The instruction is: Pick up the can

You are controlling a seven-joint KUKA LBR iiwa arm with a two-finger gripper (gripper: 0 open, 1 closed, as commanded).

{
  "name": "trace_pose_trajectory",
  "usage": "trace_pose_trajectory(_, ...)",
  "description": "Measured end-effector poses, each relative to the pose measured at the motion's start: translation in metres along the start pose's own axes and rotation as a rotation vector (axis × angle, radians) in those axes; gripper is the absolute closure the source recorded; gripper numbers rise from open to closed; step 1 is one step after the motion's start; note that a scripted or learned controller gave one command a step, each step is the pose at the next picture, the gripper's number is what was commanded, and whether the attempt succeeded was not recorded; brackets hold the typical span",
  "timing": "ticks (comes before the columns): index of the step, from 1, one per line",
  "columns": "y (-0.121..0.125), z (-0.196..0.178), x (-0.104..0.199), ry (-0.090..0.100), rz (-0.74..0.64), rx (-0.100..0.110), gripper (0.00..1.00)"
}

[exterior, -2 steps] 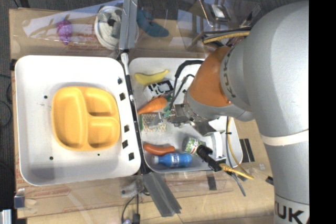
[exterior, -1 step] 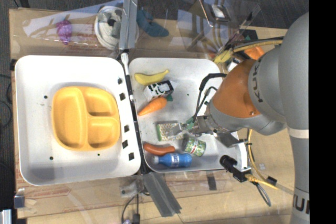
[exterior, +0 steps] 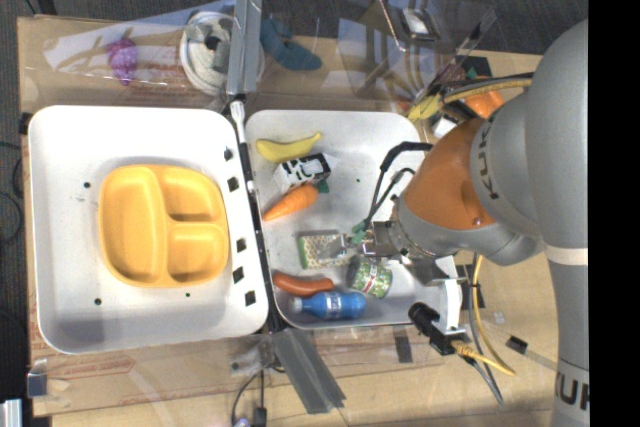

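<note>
Fingers [exterior: 362, 253] by one can [exterior: 371, 277], grip unclear; one banana [exterior: 287, 147]; one carrot [exterior: 291, 203]; one bottle [exterior: 334, 305].

You have two bins of smooth white plastic, the left bin [exterior: 60, 215] and the right bin [exterior: 345, 130], both with a soft sheen. The yellow tray [exterior: 165, 220] in the left one looks like glossy moulded plastic. In the right bin, the can [exterior: 372, 277] shows a printed label with a bright, metallic-looking rim (hard to judge under the arm). The blue bottle [exterior: 335, 305] looks shiny, the carrot [exterior: 291, 203] and banana [exterior: 288, 147] smooth and matt. The worktop [exterior: 90, 40] looks like pale wood beneath clear, reflective sheeting. The arm [exterior: 540, 165] has smooth grey and orange shells.
</note>
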State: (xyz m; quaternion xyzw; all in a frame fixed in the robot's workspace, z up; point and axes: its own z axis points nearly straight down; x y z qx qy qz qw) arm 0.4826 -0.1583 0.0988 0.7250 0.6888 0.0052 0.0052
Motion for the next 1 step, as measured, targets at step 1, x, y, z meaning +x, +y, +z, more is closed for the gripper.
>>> trace_pose_trajectory(1, 0.0017, -0.0003, -0.0227, 0.002, -0.168, -0.001, 0.00)
